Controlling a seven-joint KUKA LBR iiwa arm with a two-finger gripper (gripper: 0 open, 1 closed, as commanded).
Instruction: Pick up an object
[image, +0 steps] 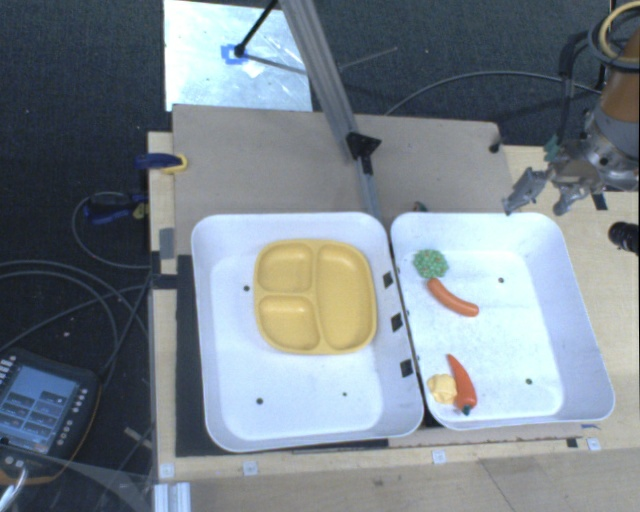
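The hand (543, 193) sits at the upper right, just past the far right corner of the right bin (560, 262); its two fingers (521, 190) are spread apart with nothing between them; the arm (617, 105) rises behind it toward the top right edge, grey metal with cables looped beside it.

The right bin, the one nearest the hand, holds four items, all lying on its floor and well apart from the hand; a green broccoli piece (430, 263) lies near the bin's far left corner; an orange sausage (453, 298) lies just beside it on the near side, set at a slant; an orange-red pepper (461, 384) lies near the bin's near left corner, pointing roughly along the bin's depth; a small yellow piece (441, 386) touches the pepper on its left side; what the yellow piece represents cannot be told.

The left bin (230, 400) adjoins the right bin along its inner edge; it holds a yellow divided plate (314, 296) with three compartments, resting flat in the bin's far half.

Both bins rest on the desk (260, 150); a slanted metal pole (322, 70) crosses above the desk's far side; a handheld control pad (35, 400) and cables lie on the dark floor at left.
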